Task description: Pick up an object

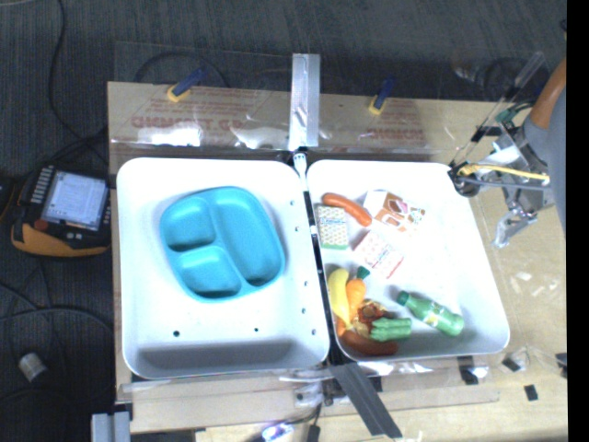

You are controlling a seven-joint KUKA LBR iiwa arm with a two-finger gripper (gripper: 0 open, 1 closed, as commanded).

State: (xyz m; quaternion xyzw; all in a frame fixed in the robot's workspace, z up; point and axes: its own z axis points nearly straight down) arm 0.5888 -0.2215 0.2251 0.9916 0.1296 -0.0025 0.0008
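The right bin (479, 247) holds several toy foods. A red sausage (346, 208) and a green-and-white packet (333, 227) lie near its left wall. Two white-and-orange cartons (397, 210) (379, 254) lie mid-bin. A banana (338, 289), a carrot (355, 295), a green bottle (431, 311) and a dark red piece (370, 342) crowd the front left. My gripper (509, 228) hangs outside the bin, just right of its far right corner, over the bench, with nothing seen between its fingers.
The left bin (138, 339) carries a blue divided plate (221, 239). A strip of tape (305, 99) and clear plastic sheet lie behind the bins. Cables (502, 168) run along the arm at the right. A handheld device (69, 205) sits on the floor at left.
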